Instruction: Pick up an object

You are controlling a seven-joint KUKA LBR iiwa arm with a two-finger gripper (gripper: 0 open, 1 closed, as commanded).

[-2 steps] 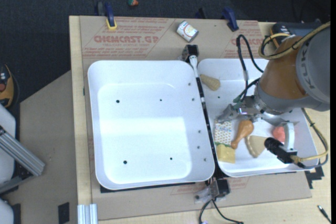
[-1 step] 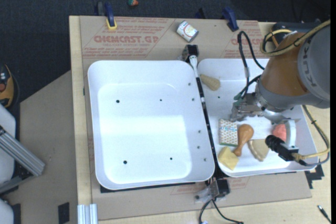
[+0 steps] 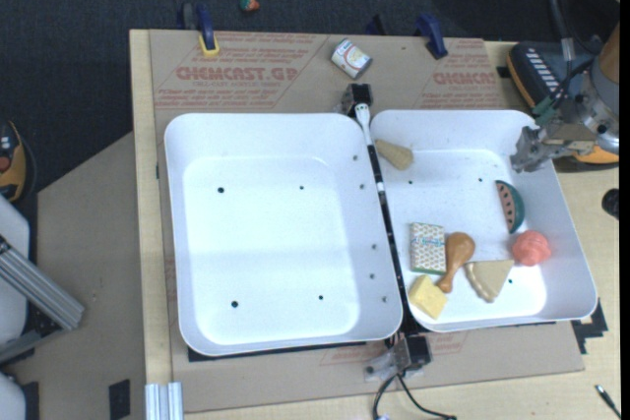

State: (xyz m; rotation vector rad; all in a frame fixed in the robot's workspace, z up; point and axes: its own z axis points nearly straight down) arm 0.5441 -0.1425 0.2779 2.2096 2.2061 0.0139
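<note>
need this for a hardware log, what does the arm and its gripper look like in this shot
The arm enters at the view's right edge as grey metal with pale rounded housing. Its end is blocky grey hardware, and the gripper is small, dark grey and angular, showing over the right bin's upper right rim. No markings are legible at this size.

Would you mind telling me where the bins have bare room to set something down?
The left bin is bare wall to wall. In the right bin, the middle is free between the bread piece and the watermelon slice. Its near end is crowded around the drumstick.
</note>
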